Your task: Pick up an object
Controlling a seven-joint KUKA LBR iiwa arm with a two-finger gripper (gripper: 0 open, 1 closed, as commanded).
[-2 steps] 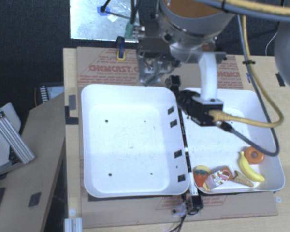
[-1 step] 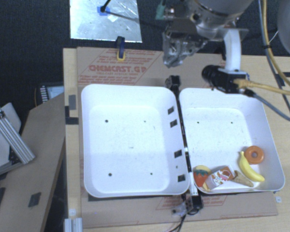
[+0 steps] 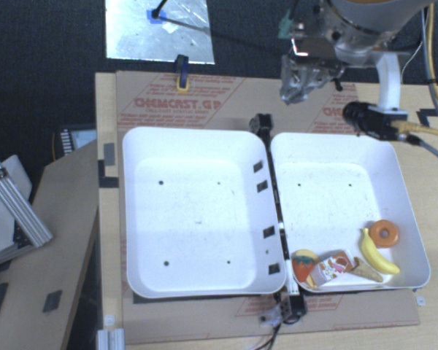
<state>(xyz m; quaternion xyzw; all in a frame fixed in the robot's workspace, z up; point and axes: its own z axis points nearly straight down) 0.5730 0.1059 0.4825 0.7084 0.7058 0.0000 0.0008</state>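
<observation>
Along the near edge of the right bin (image 3: 394, 173) lie several small objects: a yellow banana (image 3: 377, 255), an orange ring-shaped toy (image 3: 384, 232), a red-and-orange round fruit (image 3: 304, 265), a red-and-white packet (image 3: 331, 267) and a tan cone-like piece (image 3: 366, 271). My gripper (image 3: 299, 86) hangs high above the bench, beyond the far edge of the right bin, well away from these objects. Nothing shows between its fingers.
The left bin (image 3: 131, 195) stands beside the right one, with a black clamp strip (image 3: 271, 195) running between them. A black camera mount (image 3: 372, 119) and cables sit at the far right. A shiny metal sheet (image 3: 159, 20) lies beyond the bench.
</observation>
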